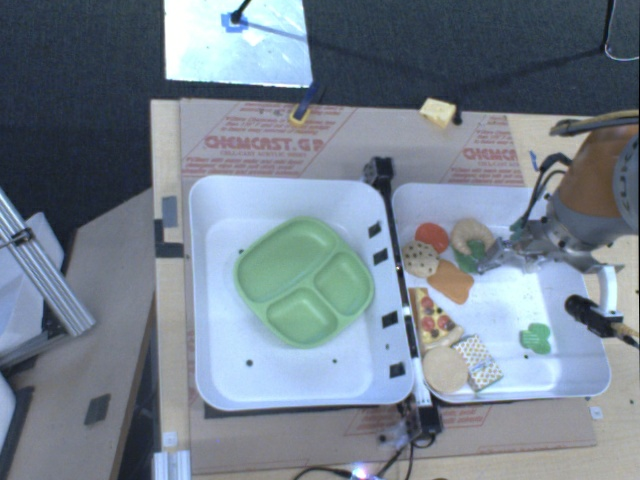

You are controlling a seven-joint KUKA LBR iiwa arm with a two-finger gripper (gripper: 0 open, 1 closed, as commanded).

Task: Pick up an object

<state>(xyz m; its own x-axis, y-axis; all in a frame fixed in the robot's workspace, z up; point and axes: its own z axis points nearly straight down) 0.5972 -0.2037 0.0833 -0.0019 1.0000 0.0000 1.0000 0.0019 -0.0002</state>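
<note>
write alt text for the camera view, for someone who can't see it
A grey and orange robot arm reaches from the right, its gripper low over toy food in the right white bin, near a pizza slice and cookie. The left bin holds a green divided plate.

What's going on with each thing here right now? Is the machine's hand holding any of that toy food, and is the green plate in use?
Green plate: flat in the left bin, nothing on it.
Toy food: loose in the right bin.
Pizza slice: flat by the divider.
Cookie: flat.
Green piece: apart from the rest.
Hand: low among the toys; grip too blurred to judge.
</note>
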